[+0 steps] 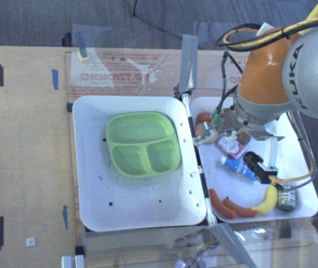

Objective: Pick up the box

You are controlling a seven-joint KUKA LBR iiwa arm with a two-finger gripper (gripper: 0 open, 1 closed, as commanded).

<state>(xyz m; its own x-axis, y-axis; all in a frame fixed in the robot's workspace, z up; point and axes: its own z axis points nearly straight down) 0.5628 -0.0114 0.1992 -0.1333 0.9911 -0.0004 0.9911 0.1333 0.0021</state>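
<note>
Listing for you: right bin (307, 202) holds a small pink-and-white box (229, 144), a blue tube (238, 166), a banana (267, 201), two sausages (229, 206) and a dark jar (286, 200). Left bin (89, 200) holds a green divided plate (142, 143). Gripper (206, 132) hangs at the right bin's left wall, just left of the box; grip state unreadable. Box not lifted; your pickup remains to do.

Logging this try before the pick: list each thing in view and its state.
Green divided plate: upright, flat in the left bin.
Box: lying in the right bin, below the wrist; grip unclear.
Blue tube: lying flat.
Banana: lying at the bin's near edge.
Red sausages: lying side by side.
Small jar: beside the banana.
</note>
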